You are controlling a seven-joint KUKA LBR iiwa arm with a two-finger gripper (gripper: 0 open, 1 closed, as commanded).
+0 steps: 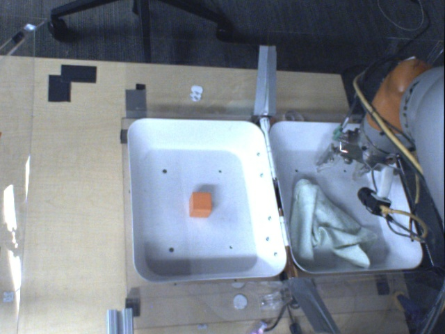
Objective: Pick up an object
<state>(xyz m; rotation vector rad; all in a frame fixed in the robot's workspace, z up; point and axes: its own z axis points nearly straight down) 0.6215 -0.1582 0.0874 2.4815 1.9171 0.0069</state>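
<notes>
A small orange cube (201,204) lies near the middle of the left bin (149,141). A crumpled pale cloth (322,221) fills the front half of the right bin (295,141). My gripper (337,153) hangs over the back right part of the right bin, above bare bin floor just behind the cloth. It is well away from the cube. The grey arm with its orange band (393,89) reaches in from the right behind it.
A metal divider post (265,82) stands at the back between the two bins. Black cables (389,211) loop from the wrist over the right bin's right side. Wooden bench top (69,207) stretches to the left of the bins.
</notes>
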